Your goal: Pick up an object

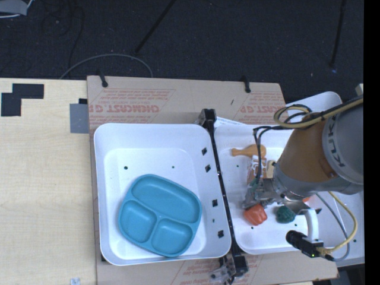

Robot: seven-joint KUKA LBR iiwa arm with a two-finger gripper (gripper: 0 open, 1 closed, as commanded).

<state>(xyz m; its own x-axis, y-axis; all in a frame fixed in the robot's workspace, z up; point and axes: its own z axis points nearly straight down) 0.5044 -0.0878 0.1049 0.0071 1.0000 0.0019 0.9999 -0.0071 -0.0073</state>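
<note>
The arm reaches in from the right over the right bin (237,242). Its gripper (257,193) hangs low just above a red-orange object (256,215) near the bin's front. A green object (285,214) lies right beside the red one, partly under the arm. A tan, spoon-like object (248,152) rests toward the back of the same bin. The wrist hides the fingers, so whether anything sits between them is unclear.
The left bin (113,141) holds a blue divided plate (159,215). A black divider (216,177) runs between the two bins. Cables loop around the arm at right. A brown cardboard sheet (154,103) lies under both bins.
</note>
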